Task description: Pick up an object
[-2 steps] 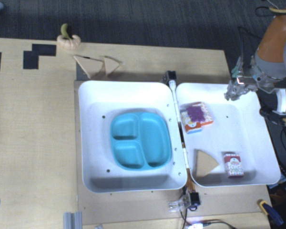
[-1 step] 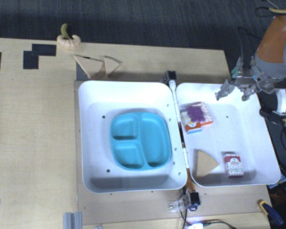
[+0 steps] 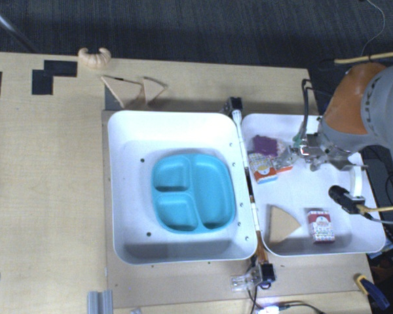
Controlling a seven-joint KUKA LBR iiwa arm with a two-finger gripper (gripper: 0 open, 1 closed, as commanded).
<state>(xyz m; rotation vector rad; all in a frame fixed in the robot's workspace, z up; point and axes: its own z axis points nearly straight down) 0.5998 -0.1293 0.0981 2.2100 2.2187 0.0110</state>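
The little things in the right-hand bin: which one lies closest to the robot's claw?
The purple packet, at the bin's far side, just left of the gripper. The white-and-orange packet lies beside it; the tan wedge and red-and-white box lie toward the near edge.

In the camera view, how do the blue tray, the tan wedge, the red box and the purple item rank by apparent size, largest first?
1. Blue tray, by far the largest.
2. Tan wedge.
3. Red box and purple item: they look about alike, so I do not rank them.

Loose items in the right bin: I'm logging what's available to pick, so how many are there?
4: purple item at the back, orange-and-white packet just in front of it, tan wedge front left, red-and-white box front right. The arm may hide more.
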